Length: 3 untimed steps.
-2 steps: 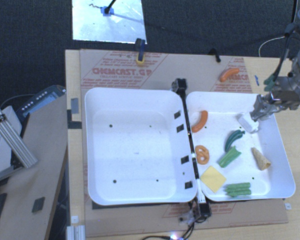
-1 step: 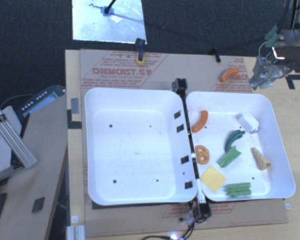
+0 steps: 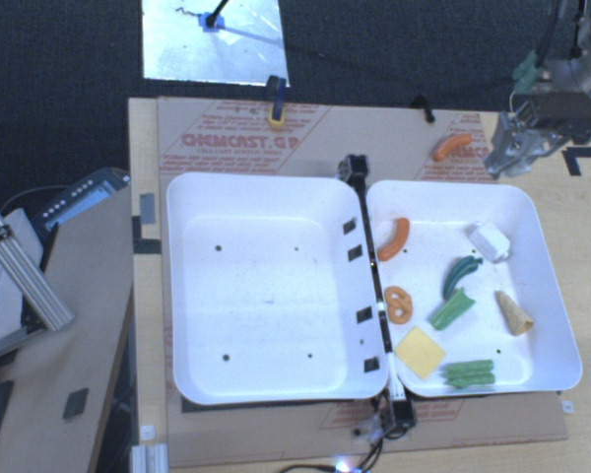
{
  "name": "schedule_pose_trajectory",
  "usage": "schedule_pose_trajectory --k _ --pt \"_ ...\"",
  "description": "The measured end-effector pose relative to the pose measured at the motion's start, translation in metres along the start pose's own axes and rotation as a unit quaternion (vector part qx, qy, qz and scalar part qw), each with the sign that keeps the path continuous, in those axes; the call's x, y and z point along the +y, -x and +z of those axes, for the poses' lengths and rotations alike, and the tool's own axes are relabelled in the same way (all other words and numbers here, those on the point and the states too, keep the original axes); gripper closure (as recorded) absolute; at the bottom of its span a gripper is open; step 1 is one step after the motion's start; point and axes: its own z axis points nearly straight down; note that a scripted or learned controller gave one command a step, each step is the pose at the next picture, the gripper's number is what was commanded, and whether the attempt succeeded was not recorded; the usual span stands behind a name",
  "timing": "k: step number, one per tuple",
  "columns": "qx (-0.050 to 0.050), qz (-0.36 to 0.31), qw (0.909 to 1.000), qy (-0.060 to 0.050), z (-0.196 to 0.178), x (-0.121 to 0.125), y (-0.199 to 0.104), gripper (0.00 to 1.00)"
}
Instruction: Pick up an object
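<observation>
The right bin (image 3: 542, 264) holds several small items: an orange sausage (image 3: 394, 237), a white block (image 3: 489, 240), a dark green pepper (image 3: 461, 272), an orange pretzel (image 3: 398, 304), a green pod (image 3: 452, 309), a tan cone (image 3: 514, 312), a yellow cheese square (image 3: 420, 352) and green beans (image 3: 470, 371). My gripper (image 3: 507, 158) hangs past the far right corner of that bin, over the bench board. A second orange sausage (image 3: 453, 147) lies on the board just left of the gripper, outside the bin.
The left bin (image 3: 192, 264) stands beside the right one, with a black clipped divider (image 3: 369, 274) between them. A yellow clamp (image 3: 276, 116) sits at the board's far edge. A shiny plate (image 3: 212, 28) lies beyond the board.
</observation>
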Motion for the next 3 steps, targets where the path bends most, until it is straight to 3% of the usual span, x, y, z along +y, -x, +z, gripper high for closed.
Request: schedule_pose_trajectory --k 2,3 --pt "-0.001 0.002 1.0000 -0.003 0.096 -0.004 0.029 1.00" --pt "0.000 -0.002 1.0000 -0.008 0.239 0.000 -0.031 1.00"
